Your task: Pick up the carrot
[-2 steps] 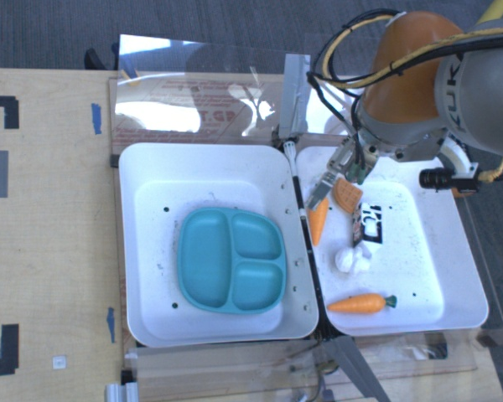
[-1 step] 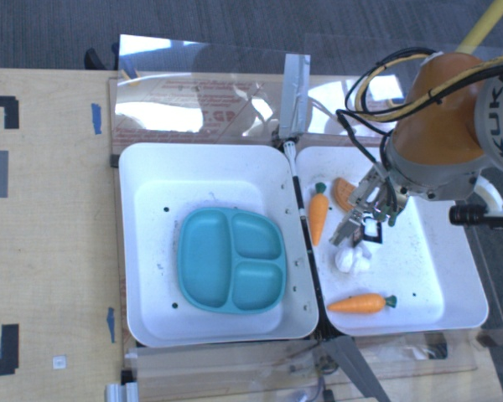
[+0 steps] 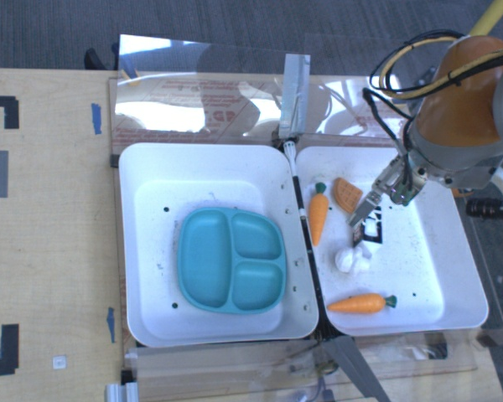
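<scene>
Tool [image 3: 362, 213] beside tapered orange carrot [image 3: 318, 213]

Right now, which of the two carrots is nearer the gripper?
The upright carrot by the bins' divider, just left of the gripper; the other carrot lies crosswise near the front wall.

A teal divided plate [image 3: 231, 260] (three compartments) — alone in the left bin [image 3: 142, 182].

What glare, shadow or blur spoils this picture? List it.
Camera view: strong glare streaks the clear sheet behind the bins; the white object nearly washes out against the right bin; soft shadows sit under both carrots; the tool looks slightly blurred; the blue tray is evenly lit.
</scene>
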Available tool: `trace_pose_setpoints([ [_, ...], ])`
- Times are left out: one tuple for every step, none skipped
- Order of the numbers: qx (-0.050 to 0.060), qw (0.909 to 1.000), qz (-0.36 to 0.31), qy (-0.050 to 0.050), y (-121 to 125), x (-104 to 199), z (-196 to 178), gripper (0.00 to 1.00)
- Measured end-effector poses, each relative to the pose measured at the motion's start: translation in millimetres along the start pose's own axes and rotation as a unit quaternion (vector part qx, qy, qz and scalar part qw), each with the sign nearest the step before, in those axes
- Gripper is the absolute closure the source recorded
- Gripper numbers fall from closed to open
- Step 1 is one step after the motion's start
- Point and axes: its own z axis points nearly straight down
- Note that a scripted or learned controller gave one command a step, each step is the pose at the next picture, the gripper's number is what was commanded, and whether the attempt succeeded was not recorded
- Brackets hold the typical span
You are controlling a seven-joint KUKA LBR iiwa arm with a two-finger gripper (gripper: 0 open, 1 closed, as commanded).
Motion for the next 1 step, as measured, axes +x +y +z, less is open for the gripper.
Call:
trace_pose_setpoints([
  [-0.002, 0.9665, -0.257, 0.0, 76.1, 0.3, 9.9, 0.0],
])
